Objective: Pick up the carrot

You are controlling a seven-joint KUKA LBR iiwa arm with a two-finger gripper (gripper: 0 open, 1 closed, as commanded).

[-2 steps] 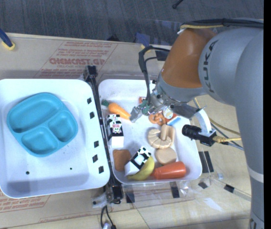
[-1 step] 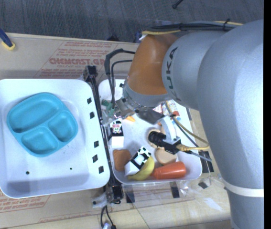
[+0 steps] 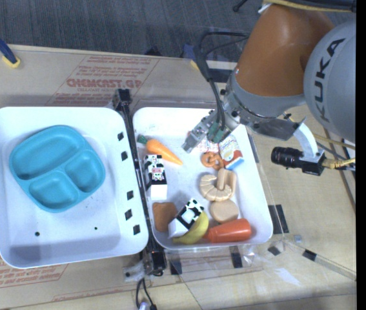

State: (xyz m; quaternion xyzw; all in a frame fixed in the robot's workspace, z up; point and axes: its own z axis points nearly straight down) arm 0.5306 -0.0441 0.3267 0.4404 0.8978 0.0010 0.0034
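Carrot point(image 3: 162, 150): orange with a green tip. Divided plate point(image 3: 57, 166): light blue, in a white bin point(image 3: 15, 237). Banana point(image 3: 193, 233) yellow, next to two toys point(image 3: 156, 171) patterned black-and-white (cow-like patches); arm point(image 3: 279, 50) grey with orange band.

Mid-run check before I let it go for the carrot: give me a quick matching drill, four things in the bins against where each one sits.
Things:
1. orange carrot with green top
2. blue sectioned plastic plate
3. yellow banana
4. gripper

Places:
A. in the left bin
B. near edge of the right bin, beside a red toy
C. above the right bin's far part, right of the carrot
D. right bin, near the divider, far half

Pairs: 1-D, 2-A, 3-B, 4-C
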